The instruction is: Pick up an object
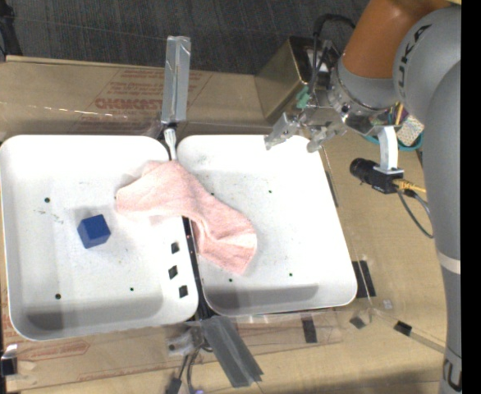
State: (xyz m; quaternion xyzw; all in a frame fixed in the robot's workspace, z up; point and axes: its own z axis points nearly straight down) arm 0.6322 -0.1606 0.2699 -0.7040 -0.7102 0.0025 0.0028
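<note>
- Two white bins sit side by side on a bench: left bin [27, 245], right bin [306, 220].
- A pink cloth [193, 212] is draped over the divide between the bins, one end in the left bin, the other hanging into the right bin.
- A blue cube [93, 230] lies in the left bin, left of the cloth and apart from it.
- The arm [405, 48] reaches in from the right; its gripper [293, 138] hangs over the right bin's far edge, fingers spread with nothing between them, well apart from the cloth.
</note>
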